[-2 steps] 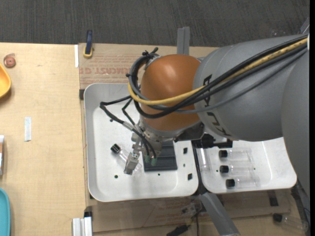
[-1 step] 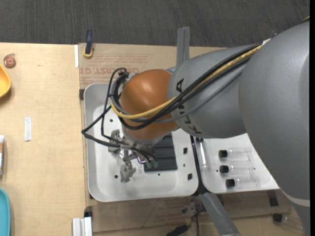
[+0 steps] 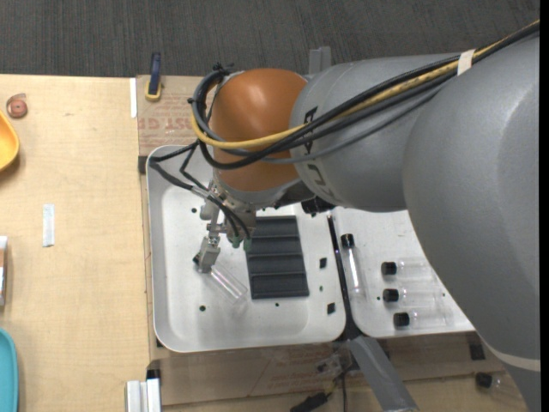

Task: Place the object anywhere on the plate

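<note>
A black ridged plate [image 3: 276, 257] lies flat in the left white bin [image 3: 176, 316], right of the bin's middle. A clear plastic tube [image 3: 226, 283] lies on the bin floor just left of the plate's lower half, slanting down to the right. My gripper [image 3: 207, 257] hangs from the orange-banded wrist [image 3: 257, 127], with its tip right at the tube's upper left end. Whether it touches the tube is unclear. The gripper is left of the plate, not over it.
The right bin [image 3: 429, 316] holds several clear tubes with black caps [image 3: 391, 295], one [image 3: 348, 263] along its left wall. The grey arm covers the upper right. Left of the bins, the wooden bench carries an orange item [image 3: 5, 144] and a small white piece [image 3: 48, 226].
</note>
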`<state>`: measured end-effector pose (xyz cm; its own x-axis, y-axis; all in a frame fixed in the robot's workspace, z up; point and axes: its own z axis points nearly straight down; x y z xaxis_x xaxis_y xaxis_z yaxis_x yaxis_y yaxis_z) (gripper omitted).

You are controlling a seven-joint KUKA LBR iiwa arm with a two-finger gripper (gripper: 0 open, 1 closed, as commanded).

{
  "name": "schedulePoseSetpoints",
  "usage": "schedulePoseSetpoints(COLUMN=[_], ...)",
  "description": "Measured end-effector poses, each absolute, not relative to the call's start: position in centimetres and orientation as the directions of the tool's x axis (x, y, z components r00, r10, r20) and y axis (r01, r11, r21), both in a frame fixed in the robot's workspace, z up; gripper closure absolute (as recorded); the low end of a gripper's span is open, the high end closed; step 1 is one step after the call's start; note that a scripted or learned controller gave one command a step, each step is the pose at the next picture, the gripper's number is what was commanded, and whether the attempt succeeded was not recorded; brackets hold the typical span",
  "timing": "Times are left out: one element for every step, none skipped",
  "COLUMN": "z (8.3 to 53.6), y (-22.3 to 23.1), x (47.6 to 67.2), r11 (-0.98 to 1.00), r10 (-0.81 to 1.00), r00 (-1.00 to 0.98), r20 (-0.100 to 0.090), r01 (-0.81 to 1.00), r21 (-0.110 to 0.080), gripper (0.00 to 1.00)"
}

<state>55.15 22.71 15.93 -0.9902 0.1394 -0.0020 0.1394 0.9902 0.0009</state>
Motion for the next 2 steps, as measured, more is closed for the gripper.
schedulePoseSetpoints(z=[16.8, 19.1], y=[22.5, 22.7], x=[55.3, 63.3], r11=[0.989, 0.999], r10=[0.145, 0.052], r00=[-0.989, -0.999], r20=[-0.003, -0.004], r01=[0.145, 0.052], r21=[0.002, 0.001], gripper=[1.00, 1.00])
